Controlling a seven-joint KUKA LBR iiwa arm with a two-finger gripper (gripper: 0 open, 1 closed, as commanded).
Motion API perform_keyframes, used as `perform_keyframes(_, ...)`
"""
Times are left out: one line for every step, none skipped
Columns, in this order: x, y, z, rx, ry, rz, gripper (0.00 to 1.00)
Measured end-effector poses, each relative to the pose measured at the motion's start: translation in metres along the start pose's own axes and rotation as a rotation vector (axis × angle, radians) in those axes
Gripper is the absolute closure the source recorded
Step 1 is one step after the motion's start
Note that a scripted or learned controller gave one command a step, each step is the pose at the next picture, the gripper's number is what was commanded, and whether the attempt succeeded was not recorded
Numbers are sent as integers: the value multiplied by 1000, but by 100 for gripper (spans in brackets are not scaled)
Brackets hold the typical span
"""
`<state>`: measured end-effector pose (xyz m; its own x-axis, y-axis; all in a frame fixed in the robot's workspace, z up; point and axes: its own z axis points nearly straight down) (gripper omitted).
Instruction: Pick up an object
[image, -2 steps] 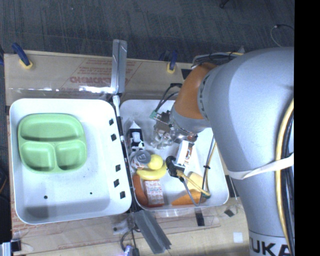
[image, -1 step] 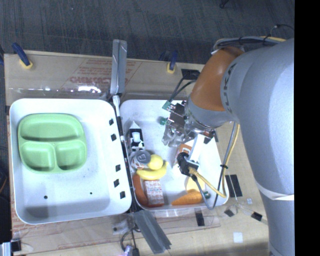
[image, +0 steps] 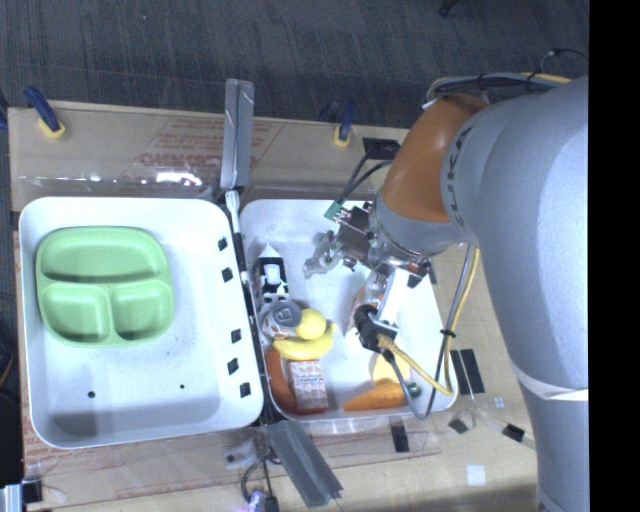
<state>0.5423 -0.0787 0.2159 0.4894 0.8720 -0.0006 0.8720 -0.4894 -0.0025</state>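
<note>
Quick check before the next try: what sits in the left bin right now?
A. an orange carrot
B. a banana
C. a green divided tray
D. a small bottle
C. The green divided tray lies in the left bin, while the banana and the other small items are crowded in the right bin, where the arm reaches in.

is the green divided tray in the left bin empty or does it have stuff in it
Empty. The green tray lies flat in the left bin, and all three compartments show bare green.
</note>
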Motion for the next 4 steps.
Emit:
perform_keyframes(40,52,26,1,-1,61,0)
perform_keyframes(42,51,17,2,-2,50,100)
perform_keyframes(42,51,18,3,-3,49,0)
perform_keyframes(-14,35,105,2,-1,-115,0)
